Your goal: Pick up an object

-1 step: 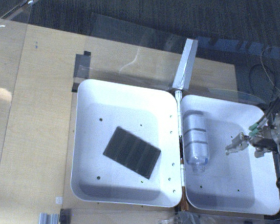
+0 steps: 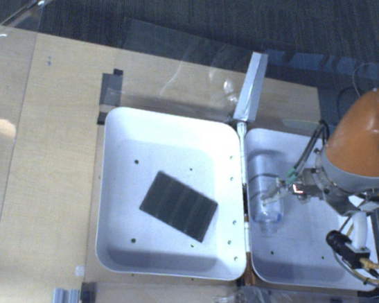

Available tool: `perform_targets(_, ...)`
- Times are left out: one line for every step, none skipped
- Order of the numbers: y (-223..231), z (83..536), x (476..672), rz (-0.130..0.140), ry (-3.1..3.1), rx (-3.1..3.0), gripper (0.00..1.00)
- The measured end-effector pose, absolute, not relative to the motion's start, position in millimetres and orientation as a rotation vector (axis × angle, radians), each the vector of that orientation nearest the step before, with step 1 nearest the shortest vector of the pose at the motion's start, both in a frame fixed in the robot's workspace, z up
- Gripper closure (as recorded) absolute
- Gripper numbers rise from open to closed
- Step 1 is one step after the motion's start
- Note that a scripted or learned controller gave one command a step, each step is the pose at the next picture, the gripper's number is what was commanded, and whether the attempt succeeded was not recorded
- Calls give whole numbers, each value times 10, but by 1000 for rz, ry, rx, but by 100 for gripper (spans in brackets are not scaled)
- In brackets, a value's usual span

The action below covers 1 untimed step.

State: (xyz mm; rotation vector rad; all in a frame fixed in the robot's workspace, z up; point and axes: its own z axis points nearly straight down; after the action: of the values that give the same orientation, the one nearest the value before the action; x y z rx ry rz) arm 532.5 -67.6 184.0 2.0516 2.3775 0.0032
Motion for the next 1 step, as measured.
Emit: perform_targets(-912,930,5687,14,2395,2017,0)
